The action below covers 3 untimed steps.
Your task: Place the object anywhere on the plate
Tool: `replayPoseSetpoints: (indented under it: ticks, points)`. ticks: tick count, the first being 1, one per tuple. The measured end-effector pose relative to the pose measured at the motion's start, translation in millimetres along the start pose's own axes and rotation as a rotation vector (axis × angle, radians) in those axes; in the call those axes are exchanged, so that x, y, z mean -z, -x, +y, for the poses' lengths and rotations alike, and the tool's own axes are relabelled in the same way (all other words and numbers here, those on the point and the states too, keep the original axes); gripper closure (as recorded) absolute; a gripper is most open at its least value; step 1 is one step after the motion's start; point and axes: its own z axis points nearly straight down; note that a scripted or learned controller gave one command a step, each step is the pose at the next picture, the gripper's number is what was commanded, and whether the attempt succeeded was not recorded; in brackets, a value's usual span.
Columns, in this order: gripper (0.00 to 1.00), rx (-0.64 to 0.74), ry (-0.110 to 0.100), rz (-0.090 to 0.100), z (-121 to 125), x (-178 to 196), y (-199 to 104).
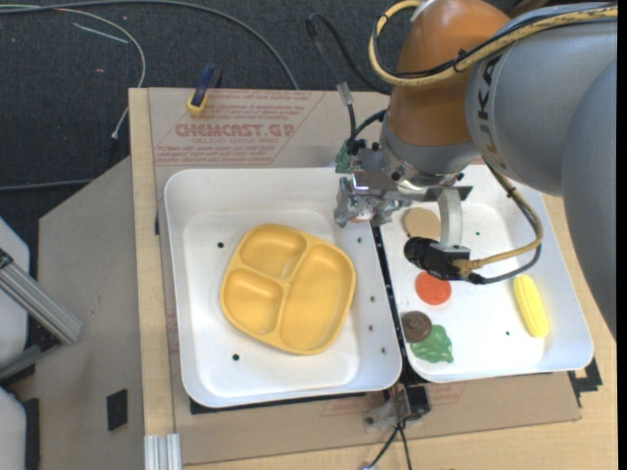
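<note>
A yellow plate [288, 287] with three compartments lies in the left white bin [196, 213], nothing on it. In the right bin [558, 262] lie a tan round piece [421, 224], a red-orange round piece [434, 289], a brown disc [416, 324], a green leafy piece [432, 347] and a yellow corn cob [530, 305]. My gripper [355, 207] hangs over the divider between the two bins, at the far edge, just beyond the plate's upper right corner. I see nothing held in it. The wrist hides part of the tan piece.
A black cable fitting [431, 256] with a yellow cable loops from the wrist over the right bin. Both bins rest on a cardboard sheet [245, 125]. A small blue and yellow clip [204, 85] lies at its far edge.
</note>
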Motion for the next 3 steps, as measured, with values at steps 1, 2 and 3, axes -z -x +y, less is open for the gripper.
replayPoseSetpoints:
  ticks: [1, 2, 3]
  points:
    - [1.00, -0.002, -0.005, -0.002, -1.2, -21.0, -44.8]
    - [1.00, -0.004, -0.004, -0.002, -10.3, -25.7, -69.6]
    - [1.00, -0.005, 0.002, -0.002, 1.5, -18.1, -83.8]
